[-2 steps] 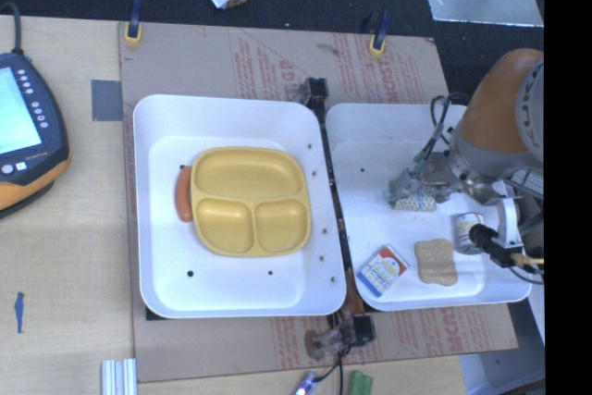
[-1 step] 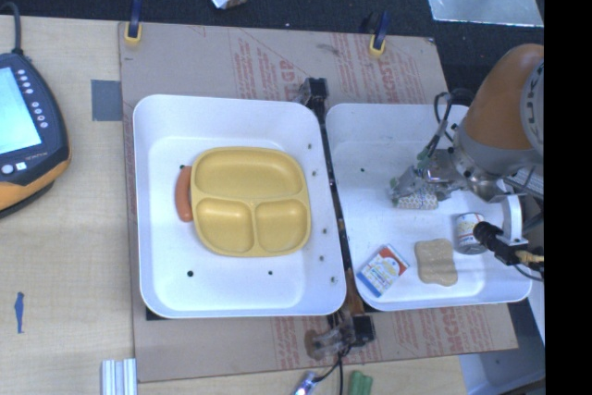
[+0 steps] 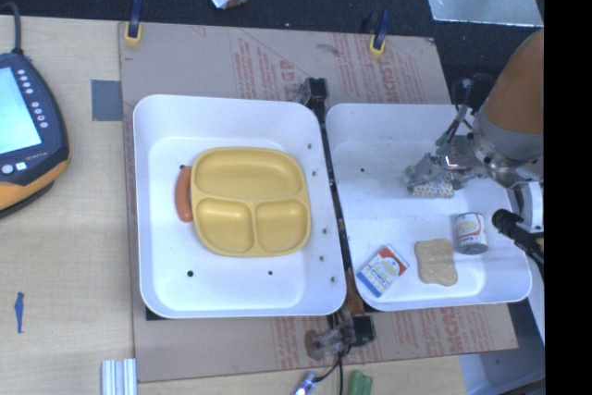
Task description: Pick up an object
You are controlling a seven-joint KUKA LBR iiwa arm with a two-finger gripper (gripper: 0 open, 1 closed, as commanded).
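My jaws (image 3: 433, 173) hang low in the right bin (image 3: 370, 129), over a small speckled object (image 3: 432, 190); I cannot tell their spread. A can (image 3: 470, 232), a cookie (image 3: 436, 261) and a packet (image 3: 382, 270) lie nearer the front rim.

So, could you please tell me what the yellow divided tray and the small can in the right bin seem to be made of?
The yellow divided tray looks like moulded plastic: uniform colour, rounded compartment edges, a soft matte sheen. The small can appears to be metal with a printed label around it; its pale top looks like a lid, though it is too small to be sure.
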